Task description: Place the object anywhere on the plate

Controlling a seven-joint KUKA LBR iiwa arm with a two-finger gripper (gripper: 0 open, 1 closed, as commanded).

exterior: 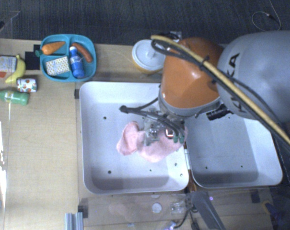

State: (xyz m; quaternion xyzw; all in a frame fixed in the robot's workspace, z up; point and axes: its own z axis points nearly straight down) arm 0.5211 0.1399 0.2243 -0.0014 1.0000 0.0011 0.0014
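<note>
text: "KUKA" | on: grey arm [260, 75] | partly visible

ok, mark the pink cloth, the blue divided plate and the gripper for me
pink cloth [130, 142], camera view, on its left fold.
blue divided plate [90, 52], camera view, on its right rim.
gripper [160, 133], camera view, between its fingertips, over the cloth.

A: From where is the bench [39, 152] viewed?

B: From one fixed camera set above it, angled downward at a slant. Both white bins are taken in: the left bin [94, 143] near centre, the right bin [250, 171] toward 4 o'clock.

A: How is the arm [260, 66] framed?

B: It is seen entering from 3 o'clock, close beneath the lens.
</note>
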